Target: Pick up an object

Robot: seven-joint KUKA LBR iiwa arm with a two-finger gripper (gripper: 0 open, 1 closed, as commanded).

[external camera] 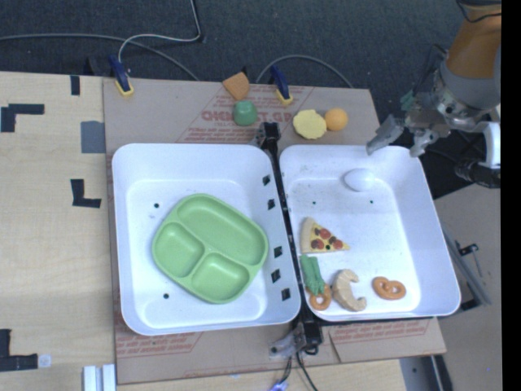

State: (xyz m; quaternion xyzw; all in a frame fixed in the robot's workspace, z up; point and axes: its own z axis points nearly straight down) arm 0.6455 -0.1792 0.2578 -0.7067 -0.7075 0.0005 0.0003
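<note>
My gripper (400, 142) hangs over the far right corner of the right bin (423, 210), open, with nothing between its two grey fingers (381, 139). Just below and left of it a white egg-shaped object (357, 179) lies on the bin floor. Further forward in the same bin lie a pizza slice (319, 237), a green vegetable piece (313, 271), a small brown ring (320, 300), a tan croissant-like piece (349, 291) and an orange pretzel (389, 287).
The left bin (130, 218) holds a green divided plate (210, 248). On the cardboard behind the bins sit an orange wedge (237, 85), a green cup-like piece (244, 113), a yellow lemon-like piece (309, 124) and an orange ball (335, 120). Cables run behind.
</note>
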